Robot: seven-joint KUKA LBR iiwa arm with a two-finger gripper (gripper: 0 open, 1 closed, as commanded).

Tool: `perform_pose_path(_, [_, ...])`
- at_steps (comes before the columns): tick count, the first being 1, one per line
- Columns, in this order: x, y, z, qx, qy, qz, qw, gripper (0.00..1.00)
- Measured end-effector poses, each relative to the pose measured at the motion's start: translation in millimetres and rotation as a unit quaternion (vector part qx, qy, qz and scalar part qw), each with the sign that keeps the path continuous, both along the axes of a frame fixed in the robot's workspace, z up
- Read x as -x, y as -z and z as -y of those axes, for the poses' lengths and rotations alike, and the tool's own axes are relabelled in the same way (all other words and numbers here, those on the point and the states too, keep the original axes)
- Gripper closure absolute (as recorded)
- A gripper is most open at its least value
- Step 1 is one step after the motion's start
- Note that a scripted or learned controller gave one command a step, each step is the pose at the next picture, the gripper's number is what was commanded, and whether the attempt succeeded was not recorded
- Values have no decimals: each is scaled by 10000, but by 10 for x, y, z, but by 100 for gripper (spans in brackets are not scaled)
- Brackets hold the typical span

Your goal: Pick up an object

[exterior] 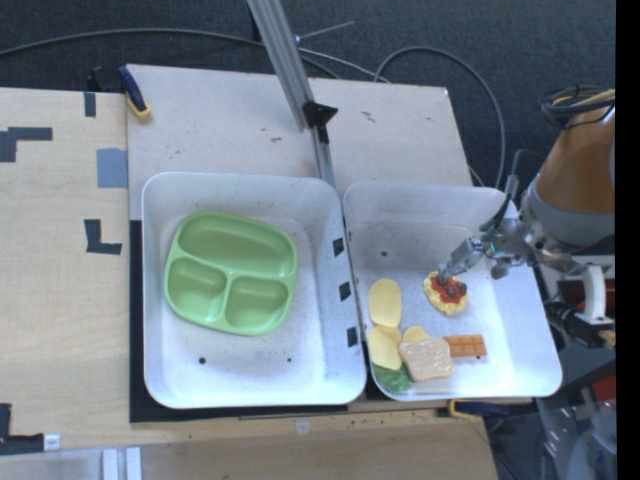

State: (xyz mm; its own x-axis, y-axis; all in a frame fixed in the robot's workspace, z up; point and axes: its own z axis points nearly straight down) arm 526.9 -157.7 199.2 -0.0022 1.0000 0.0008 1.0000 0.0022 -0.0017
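Note:
The right bin [520,368] holds several toy foods. A small yellow round with a red topping [445,297] lies near the bin's middle. My gripper [453,281] reaches in from the right and comes down onto its upper edge, touching or nearly touching the red topping. Nothing is lifted; the round rests on the bin floor. To its left lie two yellow oval pieces [385,302] [384,346]. A toast slice [428,359], an orange-brown wafer [465,346] and a green leaf [396,378] sit near the front wall.
The left bin [165,368] holds a green divided plate [232,273]. A slanted metal pole [285,43] crosses the bench [400,128] behind the bins. Cables lie on the dark floor beyond. The arm's grey body [575,183] stands over the right bin's right wall.

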Motion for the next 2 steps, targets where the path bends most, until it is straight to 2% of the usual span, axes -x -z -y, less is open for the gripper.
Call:
perform_pose_path(1, [0, -1, 1, 0, 1, 0, 10000, 0])
perform_pose_path(2, [83, 618, -23, -3, 3, -31, 10000, 0])
